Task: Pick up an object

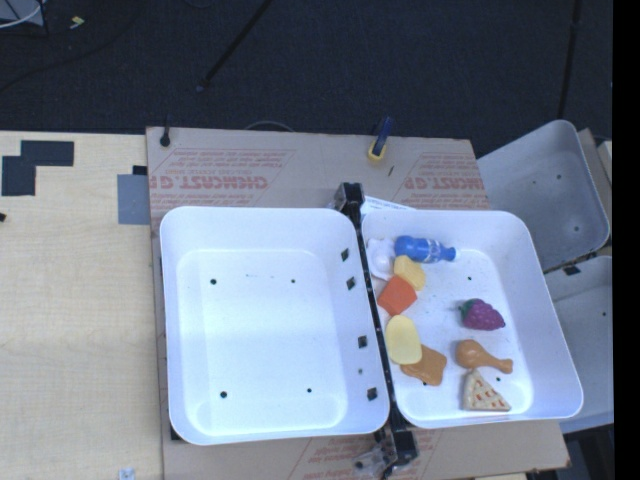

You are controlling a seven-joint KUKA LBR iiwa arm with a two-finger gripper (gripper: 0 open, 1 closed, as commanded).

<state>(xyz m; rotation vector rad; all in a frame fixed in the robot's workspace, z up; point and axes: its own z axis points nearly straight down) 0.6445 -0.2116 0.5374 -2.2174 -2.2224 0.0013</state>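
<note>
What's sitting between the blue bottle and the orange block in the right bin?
A yellow piece lies between the blue bottle and the orange block, seen in the camera view.

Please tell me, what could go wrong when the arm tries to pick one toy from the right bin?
1. The orange block, a yellow piece and another yellow piece lie touching in a row by the divider, so the claw may catch two or push them apart.
2. That row sits against the right bin inner wall, which may block a finger.
3. The pizza slice lies flat and may slip out.
</note>
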